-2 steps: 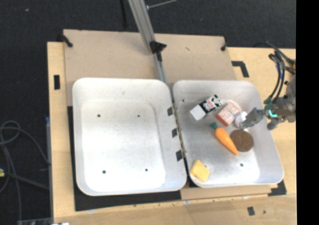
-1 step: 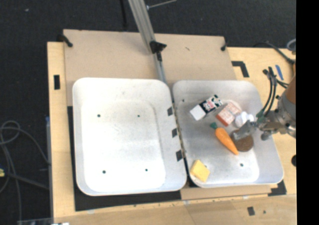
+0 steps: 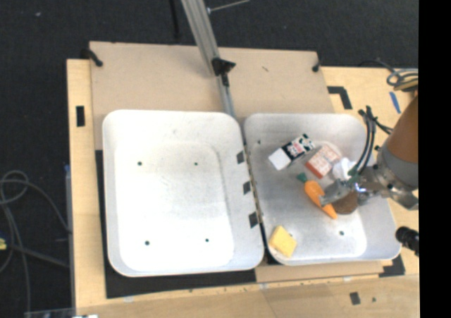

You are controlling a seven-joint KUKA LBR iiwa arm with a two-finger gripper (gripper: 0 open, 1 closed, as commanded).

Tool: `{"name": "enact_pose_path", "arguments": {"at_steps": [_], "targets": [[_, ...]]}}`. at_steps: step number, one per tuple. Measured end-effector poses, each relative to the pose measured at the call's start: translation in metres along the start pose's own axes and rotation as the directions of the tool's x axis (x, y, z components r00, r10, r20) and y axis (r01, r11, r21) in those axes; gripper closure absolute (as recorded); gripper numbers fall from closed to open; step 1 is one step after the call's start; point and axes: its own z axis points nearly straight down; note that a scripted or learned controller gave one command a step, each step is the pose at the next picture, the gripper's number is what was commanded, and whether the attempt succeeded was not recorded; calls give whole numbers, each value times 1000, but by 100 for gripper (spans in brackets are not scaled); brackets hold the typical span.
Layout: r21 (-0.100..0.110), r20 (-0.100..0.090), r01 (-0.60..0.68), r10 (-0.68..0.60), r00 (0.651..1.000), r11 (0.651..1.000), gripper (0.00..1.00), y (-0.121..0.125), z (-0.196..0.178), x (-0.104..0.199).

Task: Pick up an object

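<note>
The right bin [image 3: 366, 239] holds several small objects. An orange carrot-shaped piece [image 3: 316, 195] lies near its middle, with a brown rounded object [image 3: 346, 204] just to its right. My gripper [image 3: 344, 191] is low in the bin, right over the brown object and touching or almost touching the orange piece. A pink and white box [image 3: 322, 160] and a white block with a black patterned end [image 3: 290, 152] lie further back. A yellow sponge-like block [image 3: 283, 241] sits at the bin's front left corner.
The left bin [image 3: 169, 190] lies beside the right one, the two meeting at a rim [image 3: 248, 182]. A metal pole [image 3: 201, 24] slants up from the back. The arm [image 3: 402, 151] enters over the right bin's right edge. Cables [image 3: 21, 200] lie at the far left.
</note>
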Motion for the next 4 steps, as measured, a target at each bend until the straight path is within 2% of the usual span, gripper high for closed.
{"name": "enact_pose_path", "arguments": {"at_steps": [1,2,4], "targets": [[1,0,0,0,1000,1000,0,6,60,-3],[-9,0,-5,5,1000,1000,100,9,46,-3],[-9,1,6,-6,1000,1000,100,22,-45,-7]]}}
